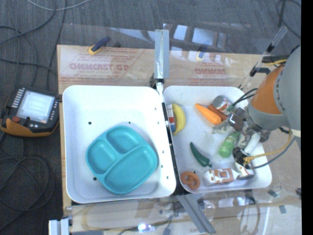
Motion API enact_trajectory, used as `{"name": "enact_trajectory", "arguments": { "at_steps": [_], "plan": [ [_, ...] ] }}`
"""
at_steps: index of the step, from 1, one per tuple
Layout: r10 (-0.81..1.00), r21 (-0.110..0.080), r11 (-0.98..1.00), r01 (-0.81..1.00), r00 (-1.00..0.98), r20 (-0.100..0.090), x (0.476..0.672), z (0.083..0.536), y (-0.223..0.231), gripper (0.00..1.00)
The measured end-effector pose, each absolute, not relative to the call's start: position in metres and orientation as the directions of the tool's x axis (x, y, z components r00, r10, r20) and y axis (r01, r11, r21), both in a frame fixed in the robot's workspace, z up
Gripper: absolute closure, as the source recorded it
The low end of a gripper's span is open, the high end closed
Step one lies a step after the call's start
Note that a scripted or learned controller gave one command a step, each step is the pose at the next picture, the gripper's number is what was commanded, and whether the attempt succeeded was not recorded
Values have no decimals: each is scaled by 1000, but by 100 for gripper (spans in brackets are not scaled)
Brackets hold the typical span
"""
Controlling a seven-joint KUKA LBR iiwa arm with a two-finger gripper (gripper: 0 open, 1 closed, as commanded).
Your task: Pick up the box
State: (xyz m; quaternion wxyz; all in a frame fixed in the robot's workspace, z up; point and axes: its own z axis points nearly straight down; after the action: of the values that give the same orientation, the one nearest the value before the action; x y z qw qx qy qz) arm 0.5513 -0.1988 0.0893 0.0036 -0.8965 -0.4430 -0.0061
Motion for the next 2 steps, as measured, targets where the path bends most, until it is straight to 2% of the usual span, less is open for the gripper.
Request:
{"name": "enact_trajectory", "arguments": {
  "at_steps": [1,2],
  "plan": [
    [868,16,-496,868,495,18,495,93,-202,0],
    [867,15,-497,867,497,11,493,101,-204,100]
  ]
}}
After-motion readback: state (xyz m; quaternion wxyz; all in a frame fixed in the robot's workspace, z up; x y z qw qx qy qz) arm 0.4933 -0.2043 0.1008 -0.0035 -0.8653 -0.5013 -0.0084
